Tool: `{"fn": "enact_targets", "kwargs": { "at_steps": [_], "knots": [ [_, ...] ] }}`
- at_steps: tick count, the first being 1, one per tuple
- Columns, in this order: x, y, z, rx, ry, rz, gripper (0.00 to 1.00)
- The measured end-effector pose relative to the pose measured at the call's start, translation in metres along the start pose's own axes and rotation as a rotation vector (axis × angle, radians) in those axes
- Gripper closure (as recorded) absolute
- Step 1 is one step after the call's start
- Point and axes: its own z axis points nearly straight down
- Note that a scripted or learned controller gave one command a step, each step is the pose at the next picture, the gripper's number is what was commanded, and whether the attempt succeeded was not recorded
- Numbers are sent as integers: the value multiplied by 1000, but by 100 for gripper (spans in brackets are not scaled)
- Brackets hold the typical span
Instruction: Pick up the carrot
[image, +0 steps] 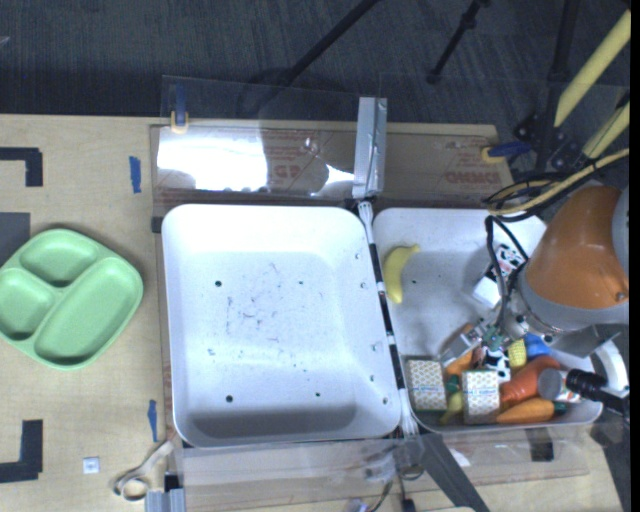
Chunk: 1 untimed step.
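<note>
While the gripper (488, 340) hangs over the clutter, finger state impossible to tell, the carrot (528, 410) just beside them lies hemmed by boxes (480, 392), risking a wrong grasp.

Carrot (528, 409) in right bin (440, 245)

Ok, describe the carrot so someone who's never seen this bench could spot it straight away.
Look in the right-hand white bin, at the pile of toys in its near corner under the arm. The carrot lies lowest in that pile, along the bin's near wall. It is a long, tapered orange piece, unlike the patterned boxes to its left.
</note>
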Motion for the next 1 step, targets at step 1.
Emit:
{"fn": "enact_targets", "kwargs": {
  "at_steps": [1],
  "knots": [
    [1, -4, 8, -17, -18, -28, 0]
  ]
}}
